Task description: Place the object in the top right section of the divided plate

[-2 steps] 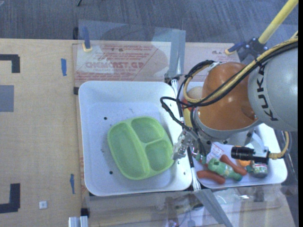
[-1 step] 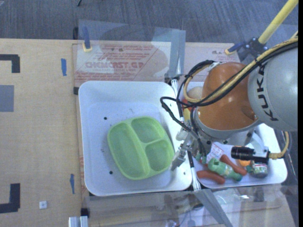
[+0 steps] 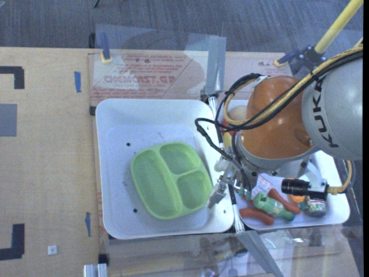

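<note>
Camera view, from above the bench: left white bin (image 3: 109, 154) holding a green divided plate (image 3: 171, 179), three sections, lying tilted near the bin's middle, all sections bare. Right white bin (image 3: 340, 209) holding a heap of small toy foods under the arm: a red sausage-like piece (image 3: 257, 215), a green piece (image 3: 273, 207) beside it, an orange carrot-like piece (image 3: 283, 199), a dark round piece (image 3: 315, 208), and a pale egg-like ball (image 3: 236, 113) near the far wall. Grey arm (image 3: 340, 111) with orange band (image 3: 271, 120), cables looped round it. Gripper (image 3: 221, 188) low over the wall between the bins, just beside the plate's right edge; whether its fingers are parted or closed cannot be told, and nothing is seen between them.
</note>
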Controlling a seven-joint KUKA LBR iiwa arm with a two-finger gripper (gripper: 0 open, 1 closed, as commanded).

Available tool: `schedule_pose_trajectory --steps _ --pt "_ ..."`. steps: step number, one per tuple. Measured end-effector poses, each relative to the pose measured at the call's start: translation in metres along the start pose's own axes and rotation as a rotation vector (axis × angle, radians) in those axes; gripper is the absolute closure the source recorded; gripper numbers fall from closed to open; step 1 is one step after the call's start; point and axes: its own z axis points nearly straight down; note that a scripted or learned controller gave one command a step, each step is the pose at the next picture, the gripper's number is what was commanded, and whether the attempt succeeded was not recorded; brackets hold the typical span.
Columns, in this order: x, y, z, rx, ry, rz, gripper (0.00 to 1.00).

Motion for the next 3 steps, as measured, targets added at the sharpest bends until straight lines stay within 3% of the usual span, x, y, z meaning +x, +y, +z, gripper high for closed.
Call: schedule_pose_trajectory --steps 3 --pt "0.0000 0.0000 0.0000 0.000 0.000 0.000 0.00"
